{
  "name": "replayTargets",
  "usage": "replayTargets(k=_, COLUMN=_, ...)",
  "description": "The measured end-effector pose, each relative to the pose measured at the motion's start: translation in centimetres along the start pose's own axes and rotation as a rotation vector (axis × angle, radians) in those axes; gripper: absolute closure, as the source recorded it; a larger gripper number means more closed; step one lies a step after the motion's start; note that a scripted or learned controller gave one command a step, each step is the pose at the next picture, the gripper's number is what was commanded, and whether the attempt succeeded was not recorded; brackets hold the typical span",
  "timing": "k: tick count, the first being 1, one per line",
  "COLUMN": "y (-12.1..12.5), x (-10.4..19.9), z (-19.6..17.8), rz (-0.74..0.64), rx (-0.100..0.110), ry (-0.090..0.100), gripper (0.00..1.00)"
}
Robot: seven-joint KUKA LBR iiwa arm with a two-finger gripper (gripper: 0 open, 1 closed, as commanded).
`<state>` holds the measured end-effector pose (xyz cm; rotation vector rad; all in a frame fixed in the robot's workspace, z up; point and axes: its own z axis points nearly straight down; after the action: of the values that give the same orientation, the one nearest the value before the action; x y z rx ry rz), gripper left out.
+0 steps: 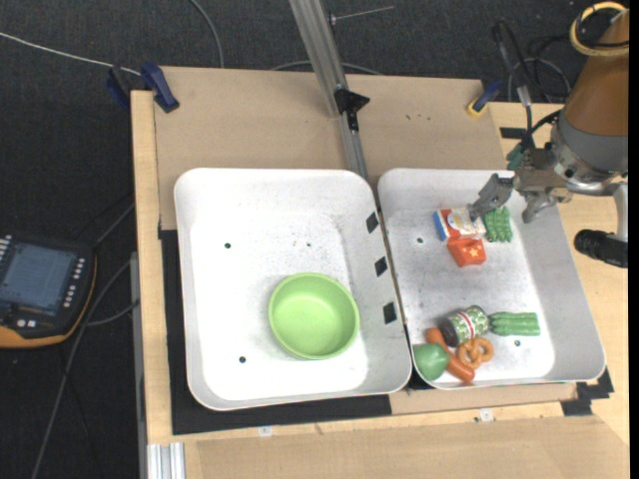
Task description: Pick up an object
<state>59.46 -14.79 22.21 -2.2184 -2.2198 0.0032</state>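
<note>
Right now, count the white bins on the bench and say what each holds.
2. The left bin holds a green bowl. The right bin holds a small cluster of toys under the tool and another pile at its near edge; some pieces may be hidden underneath.

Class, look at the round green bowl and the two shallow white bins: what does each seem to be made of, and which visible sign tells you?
Round green bowl: probably plastic, with uniform colour and a smooth, soft sheen. Two shallow white bins: likely moulded plastic, with rounded corners and matte, speckled floors.
</note>
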Motion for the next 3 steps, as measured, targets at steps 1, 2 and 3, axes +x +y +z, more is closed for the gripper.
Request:
replayTargets(k=1, y=0.3, x=-0.8, z=4.7, rz=0.001, rx=0.000, ry=0.000, gripper=0.00)
replayTargets(k=2, y=-0.2, x=-0.9, z=10.9, rz=0.001, rx=0.001, ry=0.000, gripper=0.00)
replayTargets(k=3, y=0.0, x=-0.9, z=9.6, rz=0.000, rx=-0.006, ry=-0.001, gripper=1.00)
